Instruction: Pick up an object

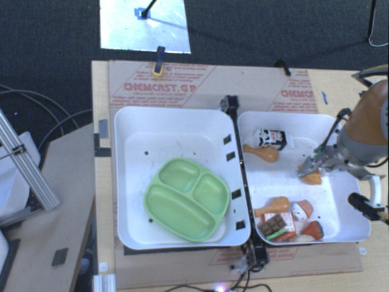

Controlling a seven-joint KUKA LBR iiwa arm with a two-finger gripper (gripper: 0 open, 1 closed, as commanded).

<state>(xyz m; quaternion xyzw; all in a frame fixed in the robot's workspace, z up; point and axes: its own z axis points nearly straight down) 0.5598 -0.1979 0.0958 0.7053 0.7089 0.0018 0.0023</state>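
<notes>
Gripper (310,169) down at 3 o'clock in the right bin (349,227), touching 1 orange piece (313,177); grip unclear, lift undone.

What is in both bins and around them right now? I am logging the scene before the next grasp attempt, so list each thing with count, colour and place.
bins: 2, white, side by side on the bench
divided plate: 1, light green, left bin, toward its front
cow-print carton: 1, black and white, right bin, back part
drumstick toy: 1, tan, right bin, just in front of the carton
orange piece: 1, orange, right bin, under the claw
toy food pile: several, orange, red, brown and white, right bin, front part
cardboard sheet: 1, brown with red print, under the bins
shiny panel: 1, silvery, on the dark floor behind the bench
arm: 1, grey with orange band, from the right
claw: 1, dark, over the right bin
</notes>
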